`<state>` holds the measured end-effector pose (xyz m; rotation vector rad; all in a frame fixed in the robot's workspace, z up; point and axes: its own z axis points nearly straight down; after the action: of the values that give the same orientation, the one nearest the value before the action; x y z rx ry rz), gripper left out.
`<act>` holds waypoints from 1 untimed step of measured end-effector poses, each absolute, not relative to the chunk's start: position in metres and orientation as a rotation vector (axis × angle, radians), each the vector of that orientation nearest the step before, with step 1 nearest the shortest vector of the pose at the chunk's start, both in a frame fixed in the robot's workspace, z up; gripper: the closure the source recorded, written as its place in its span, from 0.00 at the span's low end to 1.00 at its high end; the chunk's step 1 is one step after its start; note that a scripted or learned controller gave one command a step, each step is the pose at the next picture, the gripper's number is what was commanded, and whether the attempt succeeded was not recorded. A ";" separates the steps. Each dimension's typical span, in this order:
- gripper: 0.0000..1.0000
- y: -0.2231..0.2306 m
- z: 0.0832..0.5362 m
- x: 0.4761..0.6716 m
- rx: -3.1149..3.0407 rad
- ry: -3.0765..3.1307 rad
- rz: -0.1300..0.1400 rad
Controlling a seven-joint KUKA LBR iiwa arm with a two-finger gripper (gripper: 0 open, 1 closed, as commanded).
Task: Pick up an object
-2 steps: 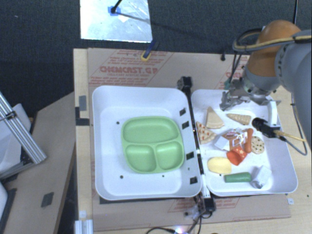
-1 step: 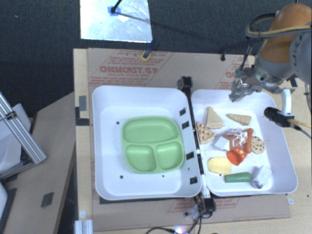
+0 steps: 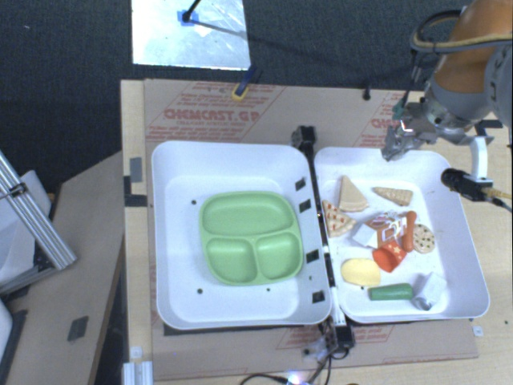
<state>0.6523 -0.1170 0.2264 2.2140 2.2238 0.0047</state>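
The right bin (image 3: 457,291) holds several toy foods: a tan wedge (image 3: 349,193), a toast slice (image 3: 393,194), a pizza slice (image 3: 337,220), a sausage (image 3: 410,228), a cookie (image 3: 423,239), a red pepper piece (image 3: 389,256), a yellow piece (image 3: 361,272) and a green cucumber (image 3: 390,292). My gripper (image 3: 394,147) hangs over the far edge of the right bin, above and behind the foods, touching none of them. Nothing shows between its fingers.
The left bin (image 3: 172,175) holds a green three-compartment plate (image 3: 248,237). A black divider (image 3: 314,215) runs between the bins. A silvery sheet (image 3: 190,22) lies beyond the bench. Metal rails (image 3: 28,215) stand at the left.
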 end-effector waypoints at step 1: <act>1.00 -0.067 0.224 0.626 2.213 2.231 0.001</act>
<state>0.6260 -0.0672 0.2237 2.2131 2.2312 0.0012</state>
